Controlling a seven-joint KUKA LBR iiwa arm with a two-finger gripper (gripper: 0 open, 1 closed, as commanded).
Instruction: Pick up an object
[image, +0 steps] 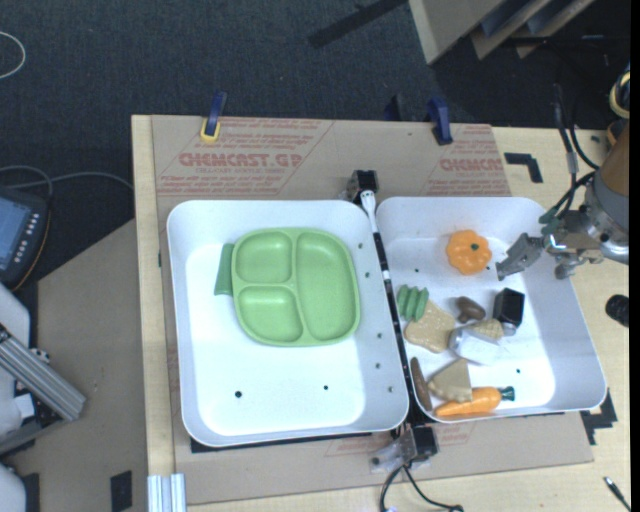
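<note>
I hung my gripper (540, 252) at the right bin's (570, 330) far edge, fingers spread wide, holding nothing. The orange pumpkin toy (467, 251) lay just beside; next I needed to descend onto it.

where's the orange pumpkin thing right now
The small orange pumpkin sits in the right bin, near its upper middle. The gripper is just to its right, and the green toy lies below and to its left.
</note>
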